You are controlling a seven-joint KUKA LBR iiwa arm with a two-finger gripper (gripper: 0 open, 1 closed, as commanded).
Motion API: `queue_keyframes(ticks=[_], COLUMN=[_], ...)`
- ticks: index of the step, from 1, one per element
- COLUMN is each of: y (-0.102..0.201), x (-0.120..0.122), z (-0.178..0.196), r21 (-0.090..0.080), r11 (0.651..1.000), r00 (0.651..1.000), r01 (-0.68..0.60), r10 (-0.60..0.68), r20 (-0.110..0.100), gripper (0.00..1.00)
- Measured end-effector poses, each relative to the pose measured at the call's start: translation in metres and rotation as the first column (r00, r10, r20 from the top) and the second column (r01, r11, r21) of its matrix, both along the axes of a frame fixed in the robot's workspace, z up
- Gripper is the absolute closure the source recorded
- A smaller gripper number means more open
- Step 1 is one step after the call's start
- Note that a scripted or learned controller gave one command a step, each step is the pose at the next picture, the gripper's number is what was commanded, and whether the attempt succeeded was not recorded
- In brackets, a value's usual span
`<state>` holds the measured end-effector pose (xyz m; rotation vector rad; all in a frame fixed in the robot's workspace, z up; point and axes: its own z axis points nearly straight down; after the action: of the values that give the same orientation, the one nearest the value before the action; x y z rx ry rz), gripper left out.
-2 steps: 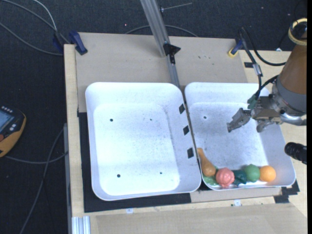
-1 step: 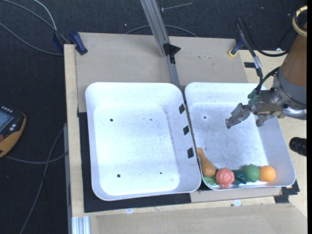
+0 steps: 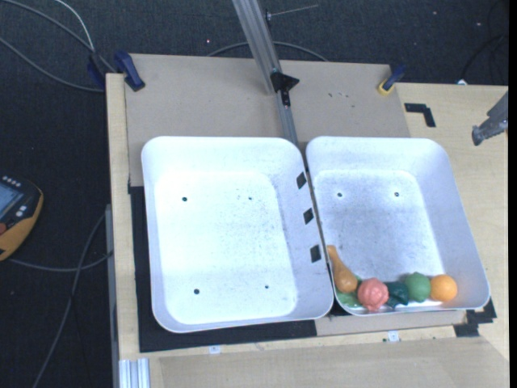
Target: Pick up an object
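Four small items [image 3: 396,289] crowd the right bin's [image 3: 452,192] near edge, so I judge reaching comes next; whether my hand [image 3: 489,128] is open, I cannot tell.

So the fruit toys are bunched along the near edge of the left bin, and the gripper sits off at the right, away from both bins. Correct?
Not quite. The toys are bunched along the near edge of the right bin, not the left bin, as the camera view shows. The rest holds: the gripper sits off at the right, away from both bins.
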<state>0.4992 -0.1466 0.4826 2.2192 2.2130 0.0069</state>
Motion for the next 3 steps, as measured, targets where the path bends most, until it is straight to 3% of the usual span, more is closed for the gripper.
queue_keyframes(ticks=[1, 2, 3], y=[-0.071, -0.070, -0.021], x=[0.091, 0.143, 0.054], z=[-0.021, -0.153, -0.171], r21=[0.002, 0.005, 0.003], r11=[1.000, 1.000, 1.000], r00=[1.000, 1.000, 1.000], r01=[0.000, -0.004, -0.004], r10=[0.000, 0.004, 0.004], r20=[-0.012, -0.017, -0.009], gripper=[0.00, 0.00, 0.00])
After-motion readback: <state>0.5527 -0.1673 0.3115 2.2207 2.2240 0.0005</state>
